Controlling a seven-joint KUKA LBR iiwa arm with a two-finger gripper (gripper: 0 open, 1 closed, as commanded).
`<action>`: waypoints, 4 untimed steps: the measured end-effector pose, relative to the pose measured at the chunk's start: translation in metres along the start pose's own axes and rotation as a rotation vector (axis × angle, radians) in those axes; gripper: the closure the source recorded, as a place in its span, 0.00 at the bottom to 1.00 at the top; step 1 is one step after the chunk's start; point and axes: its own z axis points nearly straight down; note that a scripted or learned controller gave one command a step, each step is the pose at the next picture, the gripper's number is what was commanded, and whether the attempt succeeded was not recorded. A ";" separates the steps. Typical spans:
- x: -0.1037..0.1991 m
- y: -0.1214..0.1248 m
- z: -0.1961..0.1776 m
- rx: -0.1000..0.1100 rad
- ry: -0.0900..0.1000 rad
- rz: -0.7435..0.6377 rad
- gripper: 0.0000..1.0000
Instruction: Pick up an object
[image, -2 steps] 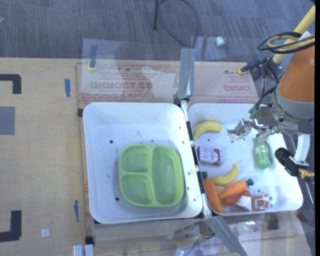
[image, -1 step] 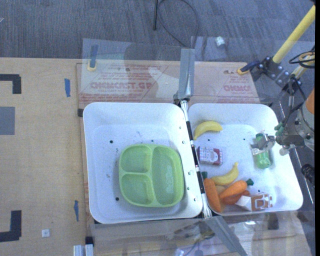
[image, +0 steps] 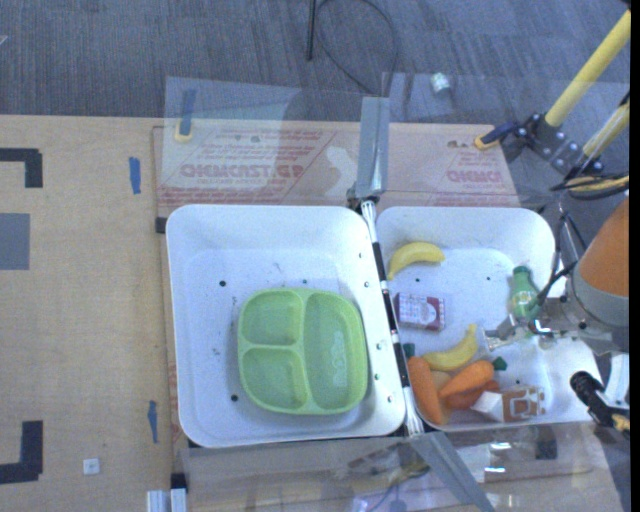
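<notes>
At the right edge of the frame we see the gripper (image: 512, 332) low in the right bin (image: 470, 222), beside a green bottle (image: 521, 290) and banana (image: 455, 351); we cannot tell its opening. Carrots (image: 465, 380) lie just below.

Arm (image: 612, 262): rounded orange band above a grey wrist section. Gripper (image: 510, 332): slim metallic fingers on a silver-grey body. Dark cables run beside the wrist.
</notes>
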 end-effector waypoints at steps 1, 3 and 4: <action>-0.003 -0.001 -0.009 -0.002 -0.001 0.007 1.00; -0.008 -0.020 0.005 -0.004 0.010 -0.036 0.00; -0.001 0.007 0.006 -0.004 0.004 0.078 0.00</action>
